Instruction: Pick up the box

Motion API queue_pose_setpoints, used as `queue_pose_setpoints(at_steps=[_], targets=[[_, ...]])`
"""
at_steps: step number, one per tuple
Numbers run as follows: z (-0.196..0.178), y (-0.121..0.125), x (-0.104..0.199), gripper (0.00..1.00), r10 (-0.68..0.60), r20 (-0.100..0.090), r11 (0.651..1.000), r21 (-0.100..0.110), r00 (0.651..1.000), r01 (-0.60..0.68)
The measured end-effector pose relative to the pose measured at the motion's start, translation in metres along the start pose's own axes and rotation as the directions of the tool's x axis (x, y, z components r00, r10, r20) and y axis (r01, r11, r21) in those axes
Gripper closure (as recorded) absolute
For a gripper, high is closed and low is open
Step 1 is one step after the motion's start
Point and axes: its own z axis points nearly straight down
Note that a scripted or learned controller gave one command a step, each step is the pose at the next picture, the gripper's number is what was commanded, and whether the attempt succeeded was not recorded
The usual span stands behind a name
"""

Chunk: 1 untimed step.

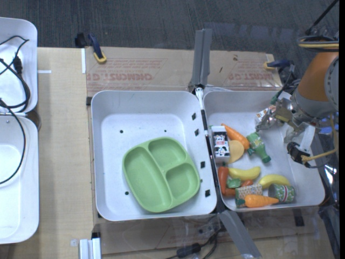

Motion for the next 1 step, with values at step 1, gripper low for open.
queue_pose_setpoints(at_steps=[1], targets=[[-0.2362, 0.0059, 0.0084, 0.00, 0.120, 0.009, 0.993, -0.003, 0.993, -0.120]])
